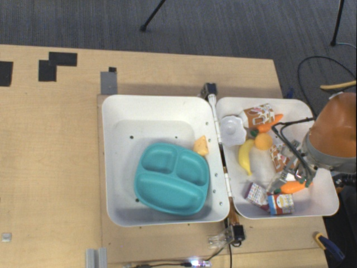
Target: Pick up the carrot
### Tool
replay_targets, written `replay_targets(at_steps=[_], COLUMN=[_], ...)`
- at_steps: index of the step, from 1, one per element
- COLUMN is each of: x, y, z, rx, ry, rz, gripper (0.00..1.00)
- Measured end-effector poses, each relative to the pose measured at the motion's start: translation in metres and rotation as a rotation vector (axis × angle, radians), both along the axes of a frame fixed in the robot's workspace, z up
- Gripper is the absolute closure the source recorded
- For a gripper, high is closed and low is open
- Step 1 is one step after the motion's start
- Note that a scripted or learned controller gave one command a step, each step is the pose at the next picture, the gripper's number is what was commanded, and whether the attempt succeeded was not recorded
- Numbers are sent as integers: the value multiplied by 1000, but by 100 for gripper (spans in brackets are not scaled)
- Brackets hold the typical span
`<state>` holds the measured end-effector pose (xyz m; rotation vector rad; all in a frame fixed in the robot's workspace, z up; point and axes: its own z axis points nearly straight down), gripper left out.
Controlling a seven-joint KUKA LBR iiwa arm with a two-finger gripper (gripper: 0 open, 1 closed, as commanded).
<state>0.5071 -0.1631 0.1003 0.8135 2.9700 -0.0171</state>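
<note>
At about 4 o'clock of the camera view, near the front rim of the right bin (pixel 329 205), lies the carrot (pixel 294 187), a small orange piece with its length going left to right. The gripper (pixel 290 177) stands just above it and seems to touch its upper side, with the orange band (pixel 336 128) of the arm at 3 o'clock. I cannot tell if the jaws are wide or narrow, because cables and dark metal parts cover them, and I do not see the carrot between them.

Just beside the carrot, toward 7 o'clock from it, there are a small blue and red carton (pixel 280 204) and a purple packet (pixel 256 194). Farther, toward 11 o'clock, lie a banana (pixel 245 157) and an orange fruit (pixel 263 142); at 12 o'clock of this bin there are a white cup (pixel 231 127), a brown packet (pixel 259 116) and a second carrot-like piece (pixel 270 124).

In my opinion the step in hand is the closing on the near carrot. To do it well, the jaws should stand across its short width, centred, and go low enough, without catching the carton.

In the left bin (pixel 111 149) rests a teal tray (pixel 173 178) with a yellow piece (pixel 201 146) at its 1 o'clock.
</note>
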Motion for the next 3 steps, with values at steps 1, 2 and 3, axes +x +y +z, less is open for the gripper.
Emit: replay_targets(at_steps=[1,2,3], x=[2,0,10], y=[3,-14,-37], z=[0,0,0], rx=[-6,-5,-13], ry=[0,-10,5], rz=[175,322,617], gripper=[0,0,0])
